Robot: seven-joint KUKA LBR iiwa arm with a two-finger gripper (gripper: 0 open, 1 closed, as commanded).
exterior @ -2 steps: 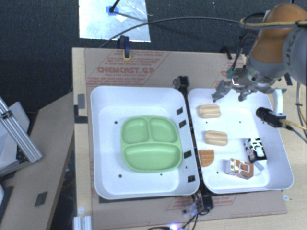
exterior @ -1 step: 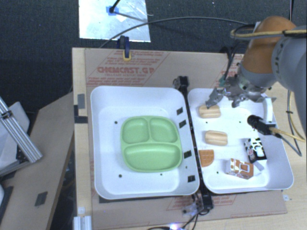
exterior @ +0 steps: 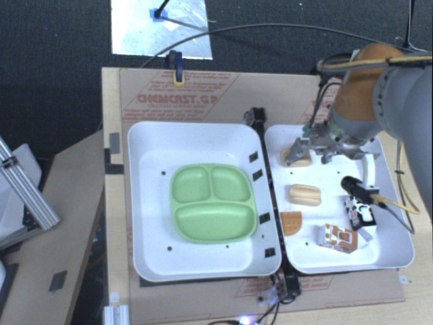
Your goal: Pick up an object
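**Risk check: grasp attempt at rear of right bin**

Front of right bin (exterior: 387, 246): brown-and-white carton (exterior: 338, 237) and orange wedge (exterior: 291, 223), the wedge against the divider wall. Mid-bin: bread roll (exterior: 305, 195), lying free.

Rear: gripper (exterior: 310, 151) sat low over a small tan piece (exterior: 298, 159), the probable target. Could not tell whether it was clenched or released, and no hold was evident.

Judged risks:
- The tan piece lay toward the divider side of the gripper, not centred, so a closure might clip its edge and skid it away.
- A lift might come up empty.

Green divided plate (exterior: 214, 203) in the left bin was well apart and unaffected.
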